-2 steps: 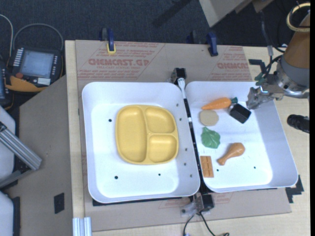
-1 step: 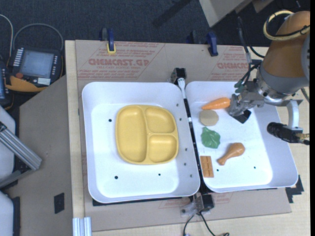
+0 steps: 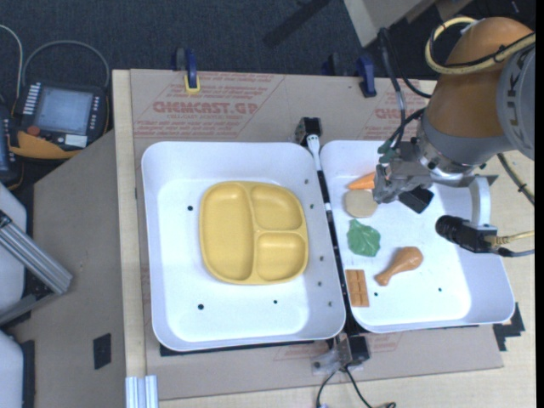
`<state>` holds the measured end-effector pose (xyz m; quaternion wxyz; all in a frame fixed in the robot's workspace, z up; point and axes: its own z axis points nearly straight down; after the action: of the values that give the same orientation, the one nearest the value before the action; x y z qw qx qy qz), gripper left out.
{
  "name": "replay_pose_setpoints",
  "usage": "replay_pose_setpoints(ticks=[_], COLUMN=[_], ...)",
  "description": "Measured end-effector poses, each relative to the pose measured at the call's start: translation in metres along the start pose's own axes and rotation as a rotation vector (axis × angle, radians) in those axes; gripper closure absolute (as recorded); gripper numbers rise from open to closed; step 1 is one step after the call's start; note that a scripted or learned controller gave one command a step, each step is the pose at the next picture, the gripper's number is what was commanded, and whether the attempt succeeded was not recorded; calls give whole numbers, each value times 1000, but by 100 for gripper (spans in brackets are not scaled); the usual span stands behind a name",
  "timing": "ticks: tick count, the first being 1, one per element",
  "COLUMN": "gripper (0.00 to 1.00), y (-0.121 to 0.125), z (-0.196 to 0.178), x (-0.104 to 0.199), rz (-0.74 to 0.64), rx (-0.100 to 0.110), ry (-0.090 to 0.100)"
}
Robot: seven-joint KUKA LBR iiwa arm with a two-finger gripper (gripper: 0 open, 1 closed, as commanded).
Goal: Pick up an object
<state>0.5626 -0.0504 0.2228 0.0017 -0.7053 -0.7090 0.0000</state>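
Hovering just right of the beige piece (image 3: 359,203), the gripper (image 3: 384,192) hides its jaw state.

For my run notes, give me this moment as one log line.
gripper: low in right bin, over beige piece and carrot | grasp: unconfirmed | yellow tray: left bin

The arm (image 3: 476,83) reaches in from the right, gripper (image 3: 384,185) pointing down.

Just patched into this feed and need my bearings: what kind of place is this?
Most likely a robotics lab test bench, not a kitchen. Two white bins sit on a board held by blue clamps, the food in them looks like toys, such as the drumstick, and a control pendant lies alongside.
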Motion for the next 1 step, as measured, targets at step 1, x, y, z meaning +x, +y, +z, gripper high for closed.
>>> replay_pose_setpoints(ticks=[1], gripper=[100], y=[-12], z=[-8], x=[58], rz=[-1], rx=[0], ry=[0])
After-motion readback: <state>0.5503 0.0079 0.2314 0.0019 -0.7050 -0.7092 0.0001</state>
